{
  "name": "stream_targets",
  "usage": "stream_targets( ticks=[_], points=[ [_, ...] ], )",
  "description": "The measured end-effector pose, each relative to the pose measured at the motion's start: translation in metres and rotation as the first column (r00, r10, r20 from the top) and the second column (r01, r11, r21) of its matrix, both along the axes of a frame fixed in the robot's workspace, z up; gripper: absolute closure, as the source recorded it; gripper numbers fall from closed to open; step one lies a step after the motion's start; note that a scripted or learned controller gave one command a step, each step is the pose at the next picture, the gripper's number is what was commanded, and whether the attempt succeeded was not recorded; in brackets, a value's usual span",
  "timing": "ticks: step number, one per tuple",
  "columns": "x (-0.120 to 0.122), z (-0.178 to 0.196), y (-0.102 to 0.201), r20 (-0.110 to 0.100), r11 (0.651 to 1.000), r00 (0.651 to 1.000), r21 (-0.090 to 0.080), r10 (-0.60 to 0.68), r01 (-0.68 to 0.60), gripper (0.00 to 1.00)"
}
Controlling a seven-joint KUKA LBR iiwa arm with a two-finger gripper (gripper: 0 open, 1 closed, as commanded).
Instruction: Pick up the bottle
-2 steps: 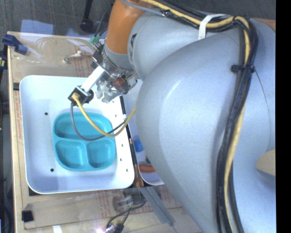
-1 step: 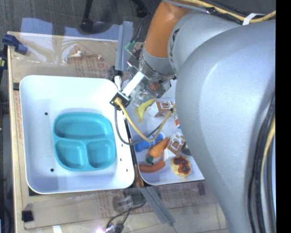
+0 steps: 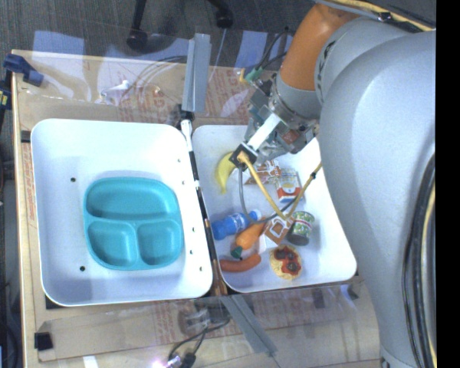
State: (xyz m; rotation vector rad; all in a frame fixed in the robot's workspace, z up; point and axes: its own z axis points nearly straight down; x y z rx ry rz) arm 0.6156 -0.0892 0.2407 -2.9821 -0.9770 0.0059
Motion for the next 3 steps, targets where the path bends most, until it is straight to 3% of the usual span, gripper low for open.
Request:
stream_targets(
  ticks=[1, 2, 3],
  points=[
    [0.021, -0.031, 0.068, 0.003, 0.940, 0.940, -0.005, -0.340, 0.340, 1.00],
    [-0.004, -0.033, 0.012, -0.005, 0.996, 0.996, 0.000, -0.090, 0.090, 1.00],
    [-0.024, -0.050, 0.100, -0.003, 0.955, 0.955, -0.002, -0.296, 0.296, 1.00]
  ],
)
